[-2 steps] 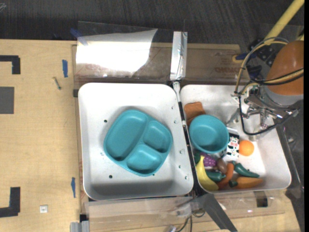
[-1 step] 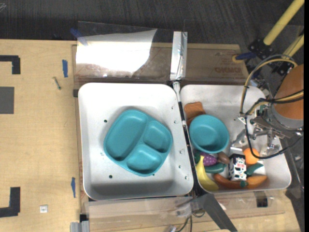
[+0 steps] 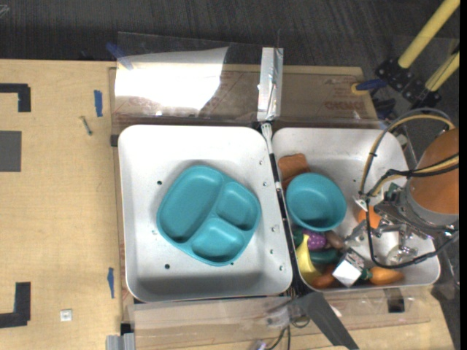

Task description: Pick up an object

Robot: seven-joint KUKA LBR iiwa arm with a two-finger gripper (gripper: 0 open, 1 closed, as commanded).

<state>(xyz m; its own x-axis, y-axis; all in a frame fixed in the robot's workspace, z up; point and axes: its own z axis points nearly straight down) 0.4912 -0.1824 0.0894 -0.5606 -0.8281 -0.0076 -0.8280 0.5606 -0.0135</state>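
The pincer (image 3: 357,262) hangs low in the right bin (image 3: 330,141), over the toy pile; whether it is clenched or released cannot be told. A banana (image 3: 302,257) and purple piece (image 3: 317,242) lie just leftward, the teal bowl (image 3: 315,200) beyond. This looks like the reaching step; next it needs a settled descent onto one toy.

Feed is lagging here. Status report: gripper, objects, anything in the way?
Gripper low in right bin, over toy pile; fingers obscured. Teal bowl beside it. Divided teal plate alone in left bin.
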